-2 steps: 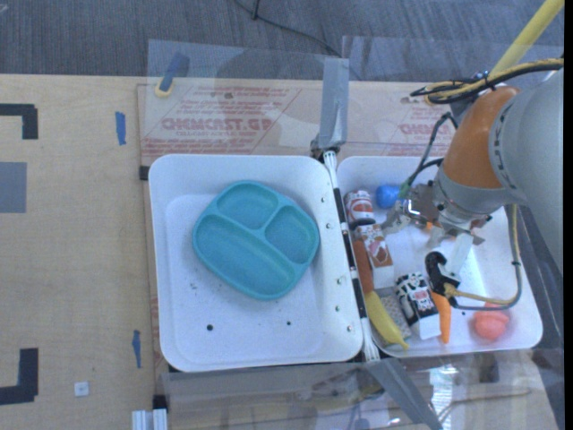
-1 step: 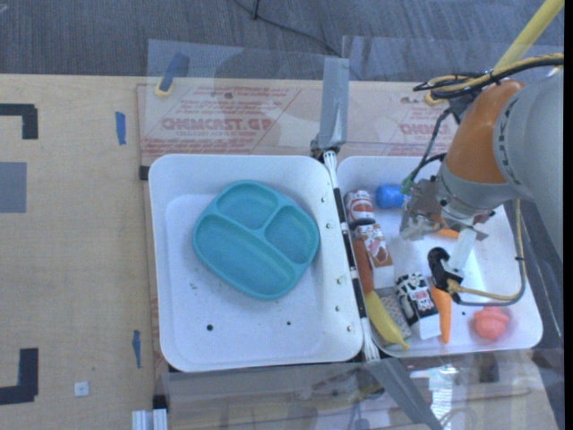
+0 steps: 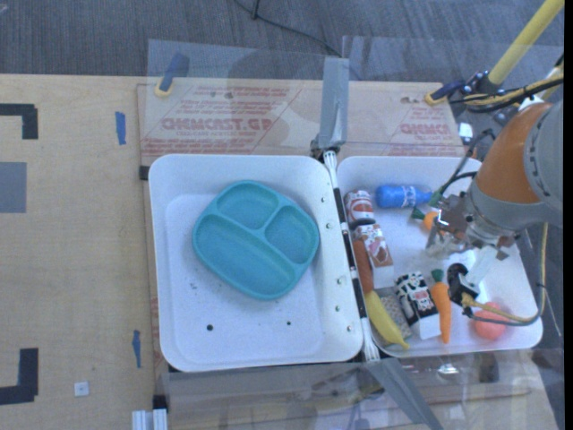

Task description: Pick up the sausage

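Note:
The sausage [image 3: 362, 269], a slim reddish-orange stick, lies along the left wall of the right bin [image 3: 510, 339], between a brown snack packet [image 3: 377, 245] and a banana [image 3: 385, 321]. My gripper [image 3: 445, 238] hangs over the middle of the right bin, well to the right of the sausage and apart from it. It is near a small orange piece [image 3: 430, 218]. The wrist hides its tips, and nothing shows between them.
The right bin also holds a red-and-white can [image 3: 360, 206], a blue bottle [image 3: 400, 194], a black-and-white toy [image 3: 413, 296], a carrot [image 3: 441, 303], a white block [image 3: 430, 329] and a pink ball [image 3: 489, 323]. A teal divided plate [image 3: 255, 238] lies in the left bin [image 3: 179, 321].

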Robot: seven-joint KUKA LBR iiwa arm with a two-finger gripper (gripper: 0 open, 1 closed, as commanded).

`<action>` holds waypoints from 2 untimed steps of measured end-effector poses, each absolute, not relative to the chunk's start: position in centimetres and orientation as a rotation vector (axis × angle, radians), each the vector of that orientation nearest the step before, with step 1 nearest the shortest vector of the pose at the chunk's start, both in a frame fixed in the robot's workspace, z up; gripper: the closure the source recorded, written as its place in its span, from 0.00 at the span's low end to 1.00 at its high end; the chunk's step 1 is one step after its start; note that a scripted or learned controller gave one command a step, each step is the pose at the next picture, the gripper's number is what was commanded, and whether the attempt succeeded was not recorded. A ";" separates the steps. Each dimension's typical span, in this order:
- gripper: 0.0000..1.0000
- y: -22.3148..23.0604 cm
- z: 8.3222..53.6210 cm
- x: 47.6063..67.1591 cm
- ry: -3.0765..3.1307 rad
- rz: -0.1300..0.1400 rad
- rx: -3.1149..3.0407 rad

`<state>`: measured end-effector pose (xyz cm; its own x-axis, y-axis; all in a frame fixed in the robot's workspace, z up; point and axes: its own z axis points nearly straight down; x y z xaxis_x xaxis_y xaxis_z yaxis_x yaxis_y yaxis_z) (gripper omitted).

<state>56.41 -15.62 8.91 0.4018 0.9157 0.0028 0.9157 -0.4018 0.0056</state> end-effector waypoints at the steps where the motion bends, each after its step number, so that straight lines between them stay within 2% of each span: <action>1: 1.00 -12.1 9.0 48.1 1.458 0.011 2.779; 2: 1.00 -14.6 8.9 50.5 0.764 0.011 3.046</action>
